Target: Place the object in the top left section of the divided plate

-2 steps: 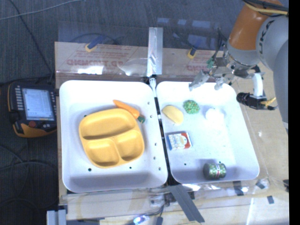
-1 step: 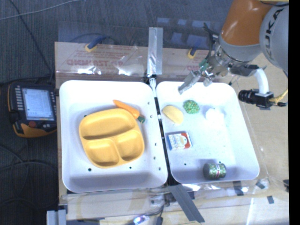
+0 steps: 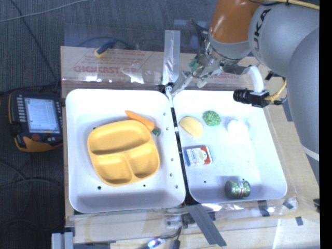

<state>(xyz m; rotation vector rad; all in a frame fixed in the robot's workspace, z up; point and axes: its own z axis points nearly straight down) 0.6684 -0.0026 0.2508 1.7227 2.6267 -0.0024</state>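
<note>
arm (image 3: pixel 270 30) raised behind right bin (image 3: pixel 270 160)

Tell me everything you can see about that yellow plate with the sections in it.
The divided plate is a yellow-orange tray that looks like smooth plastic, with rounded corners and raised ridges splitting it into three sections: one long one along the far side and two smaller ones nearer the camera. It lies flat, turned slightly askew, in the middle of the left white bin. An orange carrot with a green tip rests at its far right edge, seemingly touching the rim. Nothing lies in its sections.
</note>
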